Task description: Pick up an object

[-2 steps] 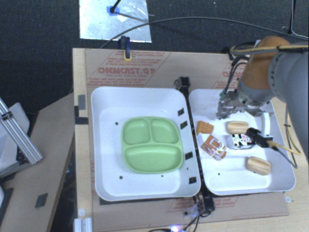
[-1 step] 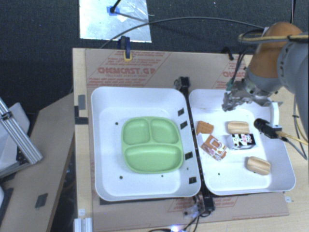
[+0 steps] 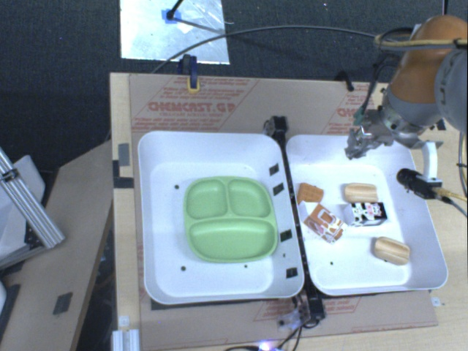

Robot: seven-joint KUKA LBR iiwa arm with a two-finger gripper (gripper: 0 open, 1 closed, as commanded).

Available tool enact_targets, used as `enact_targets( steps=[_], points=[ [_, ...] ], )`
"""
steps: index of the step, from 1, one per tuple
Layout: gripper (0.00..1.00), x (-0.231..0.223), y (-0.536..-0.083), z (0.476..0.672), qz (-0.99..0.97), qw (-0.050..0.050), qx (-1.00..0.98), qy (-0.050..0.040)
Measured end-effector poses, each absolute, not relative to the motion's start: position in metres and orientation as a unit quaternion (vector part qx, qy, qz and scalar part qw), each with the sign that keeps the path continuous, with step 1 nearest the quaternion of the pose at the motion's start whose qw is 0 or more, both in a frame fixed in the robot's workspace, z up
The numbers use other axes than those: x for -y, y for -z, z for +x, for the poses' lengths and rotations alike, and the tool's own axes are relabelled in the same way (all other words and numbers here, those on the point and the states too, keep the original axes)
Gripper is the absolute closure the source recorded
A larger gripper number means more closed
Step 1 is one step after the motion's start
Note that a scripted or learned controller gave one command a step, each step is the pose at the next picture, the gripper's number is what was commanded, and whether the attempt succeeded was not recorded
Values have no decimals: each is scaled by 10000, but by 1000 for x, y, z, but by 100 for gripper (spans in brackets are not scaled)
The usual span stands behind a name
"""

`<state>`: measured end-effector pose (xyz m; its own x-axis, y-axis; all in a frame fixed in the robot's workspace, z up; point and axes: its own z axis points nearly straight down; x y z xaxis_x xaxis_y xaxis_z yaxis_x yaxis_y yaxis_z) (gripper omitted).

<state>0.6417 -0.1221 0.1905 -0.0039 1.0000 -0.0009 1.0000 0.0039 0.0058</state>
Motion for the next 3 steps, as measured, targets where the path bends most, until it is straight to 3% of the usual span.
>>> enact_targets(
  steps=[1,3],
  points=[
    [100,122,-232,643,7055,26,-7087,-19],
    [100,11,-218,646,7036,3,-7106,-16]
  ],
)
